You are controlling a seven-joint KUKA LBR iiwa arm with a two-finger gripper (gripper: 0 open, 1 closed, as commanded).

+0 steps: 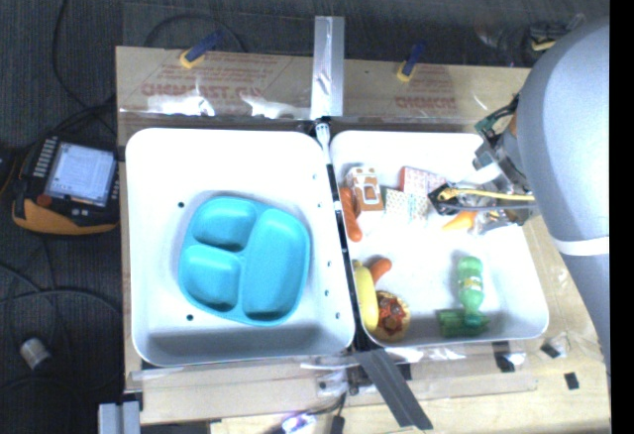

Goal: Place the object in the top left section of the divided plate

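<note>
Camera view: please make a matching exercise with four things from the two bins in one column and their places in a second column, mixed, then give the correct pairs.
Things:
1. divided plate
2. green bottle
3. banana
4. pincer

Places:
A. right bin, near its front right corner
B. upper right part of the right bin, above an orange piece
C. middle of the left bin
D. right bin, along its left wall toward the front

Pairs: 1-C, 2-A, 3-D, 4-B

bright, even light; slightly soft.
</note>
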